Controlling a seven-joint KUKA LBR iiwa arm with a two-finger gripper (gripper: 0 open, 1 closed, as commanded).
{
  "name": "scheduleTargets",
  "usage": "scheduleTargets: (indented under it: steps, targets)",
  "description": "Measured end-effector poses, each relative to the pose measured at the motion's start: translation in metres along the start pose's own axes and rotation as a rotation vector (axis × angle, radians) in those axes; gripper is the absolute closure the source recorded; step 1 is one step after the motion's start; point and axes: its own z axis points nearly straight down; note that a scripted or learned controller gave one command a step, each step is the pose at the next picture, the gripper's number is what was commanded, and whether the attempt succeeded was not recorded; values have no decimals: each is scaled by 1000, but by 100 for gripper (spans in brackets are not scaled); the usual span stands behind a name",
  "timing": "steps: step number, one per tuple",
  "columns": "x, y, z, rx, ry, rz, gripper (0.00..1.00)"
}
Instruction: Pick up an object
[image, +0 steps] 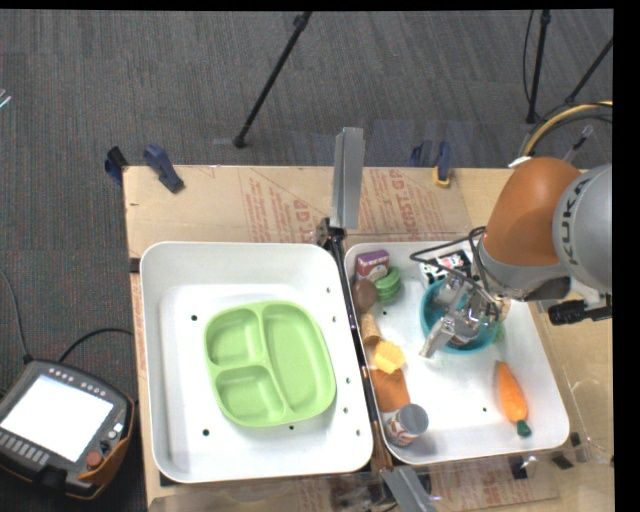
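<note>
My gripper (447, 328) hangs low in the right bin (545, 395), over the left rim of a teal bowl (478, 338), and hides much of it. An orange carrot (511, 393) lies at the front right of that bin. Along the bin's left side sit a purple box (372, 263), a green round lid (388, 283), a brown piece (364, 294), a yellow block (388, 356), an orange-brown piece (391, 388) and a small can (405, 424) on its side. Nothing shows between the gripper's tips.
A green divided plate (269, 362) lies in the left bin (180, 300). A grey post (347, 180) stands behind the wall between the bins. A teach pendant (60, 425) rests on the floor at the front left. White bin floor shows between the bowl and the can.
</note>
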Motion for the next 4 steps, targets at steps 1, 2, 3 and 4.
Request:
scheduleTargets:
  steps: [1, 2, 3, 4]
  targets:
    - [0, 20, 0, 12, 10, 202, 0]
    - [4, 22, -6, 16, 25, 197, 100]
    - [121, -5, -3, -10, -19, 291, 100]
    - [37, 9, -4, -9, -12, 439, 100]
